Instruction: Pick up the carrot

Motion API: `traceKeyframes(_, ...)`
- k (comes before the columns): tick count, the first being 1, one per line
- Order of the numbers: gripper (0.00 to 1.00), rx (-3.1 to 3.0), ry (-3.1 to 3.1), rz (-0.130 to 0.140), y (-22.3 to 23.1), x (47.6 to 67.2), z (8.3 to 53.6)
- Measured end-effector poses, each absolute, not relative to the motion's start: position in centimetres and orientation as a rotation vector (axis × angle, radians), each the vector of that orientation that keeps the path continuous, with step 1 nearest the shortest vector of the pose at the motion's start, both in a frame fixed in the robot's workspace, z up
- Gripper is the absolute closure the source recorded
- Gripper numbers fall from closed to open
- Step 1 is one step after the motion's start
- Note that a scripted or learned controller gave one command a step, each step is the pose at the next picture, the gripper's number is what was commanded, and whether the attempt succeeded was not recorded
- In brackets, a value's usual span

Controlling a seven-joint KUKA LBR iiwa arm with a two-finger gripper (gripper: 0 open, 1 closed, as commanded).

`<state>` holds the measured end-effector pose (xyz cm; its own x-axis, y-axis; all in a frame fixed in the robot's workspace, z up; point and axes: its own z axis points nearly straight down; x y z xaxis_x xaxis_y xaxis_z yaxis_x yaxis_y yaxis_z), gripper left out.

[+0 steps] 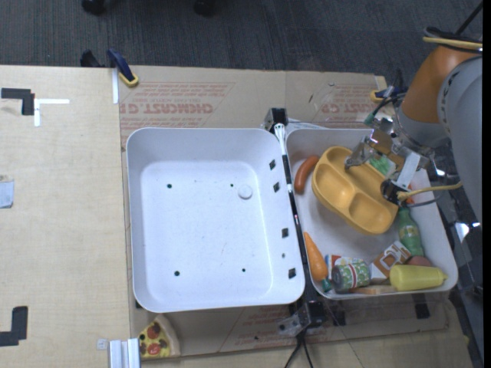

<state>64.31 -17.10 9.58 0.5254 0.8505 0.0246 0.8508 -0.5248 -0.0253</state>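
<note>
The carrot (314,256) is a slim orange piece lying along the left wall of the right bin (441,225), toward the front. My gripper (376,174) is at the back right of that bin, over the right rim of a yellow divided tray (349,194). Its fingers (358,159) are spread and it is open, with no loose object between them. The carrot lies well to the gripper's front left, apart from it.
An orange-red sausage (305,172) lies at the back left of the right bin. A can (351,273), a yellow block (416,277) and a green bottle (409,237) crowd the front right. The left bin (146,205) holds a small white disc (245,192).
</note>
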Motion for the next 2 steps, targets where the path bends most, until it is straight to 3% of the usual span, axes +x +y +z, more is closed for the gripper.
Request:
traceKeyframes(1, 1.0, -2.73, -1.532, -0.015, -17.56, 64.45, 10.59)
traceKeyframes(2, 0.0, -2.72, -1.532, -0.018, -17.06, 64.5, 10.43)
